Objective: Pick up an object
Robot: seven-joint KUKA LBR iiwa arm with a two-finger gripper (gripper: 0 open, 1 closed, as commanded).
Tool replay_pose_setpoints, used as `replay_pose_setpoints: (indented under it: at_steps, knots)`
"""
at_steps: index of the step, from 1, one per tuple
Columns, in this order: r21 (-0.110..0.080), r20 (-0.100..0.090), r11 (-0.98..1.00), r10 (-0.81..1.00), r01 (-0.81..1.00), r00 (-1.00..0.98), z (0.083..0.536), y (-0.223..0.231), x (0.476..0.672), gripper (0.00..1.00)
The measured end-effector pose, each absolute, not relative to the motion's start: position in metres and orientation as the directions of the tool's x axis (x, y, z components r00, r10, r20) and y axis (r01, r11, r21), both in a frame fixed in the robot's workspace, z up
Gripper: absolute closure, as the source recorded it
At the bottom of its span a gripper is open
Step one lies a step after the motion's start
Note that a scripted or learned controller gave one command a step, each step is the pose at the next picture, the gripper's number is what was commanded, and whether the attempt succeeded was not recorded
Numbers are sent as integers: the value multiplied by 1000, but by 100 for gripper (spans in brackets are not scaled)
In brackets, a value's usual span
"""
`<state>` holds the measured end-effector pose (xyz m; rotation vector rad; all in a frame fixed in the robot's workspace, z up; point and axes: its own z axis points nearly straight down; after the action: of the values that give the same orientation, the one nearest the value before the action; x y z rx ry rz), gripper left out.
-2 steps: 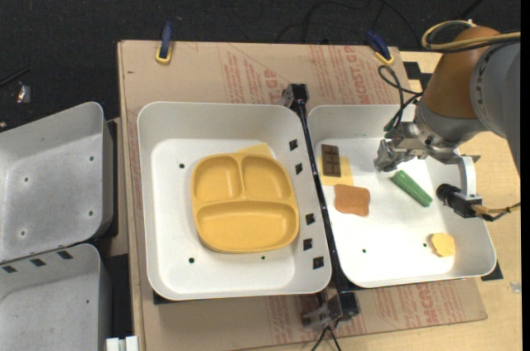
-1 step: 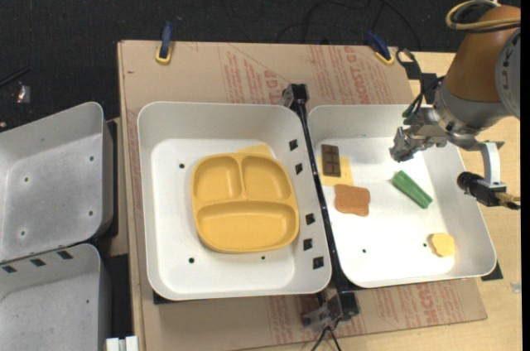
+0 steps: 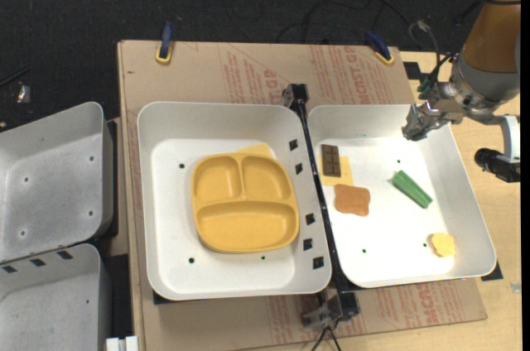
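Note:
In the right bin (image 3: 464, 200) lie a green block (image 3: 411, 189), an orange-brown flat piece (image 3: 352, 199), a brown chocolate-like bar (image 3: 331, 161) on a pale yellow card, and a small yellow lump (image 3: 441, 244). My gripper (image 3: 416, 128) hangs over the bin's far right corner, above and behind the green block, with nothing seen between its fingers. Its fingers are too small and dark to read.
The left bin (image 3: 161, 175) holds a yellow divided tray (image 3: 244, 202). A black divider (image 3: 308, 175) runs between the bins. Both bins rest on a cardboard sheet (image 3: 248, 68). White lids (image 3: 50, 175) lie to the far left.

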<state>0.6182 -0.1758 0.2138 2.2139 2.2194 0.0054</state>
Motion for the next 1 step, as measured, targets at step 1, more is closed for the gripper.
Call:
replay_pose_setpoints:
  at_steps: [1]
  knots:
    - [5, -2, 3, 1000, 1000, -3, 258, -171, 623, 100]
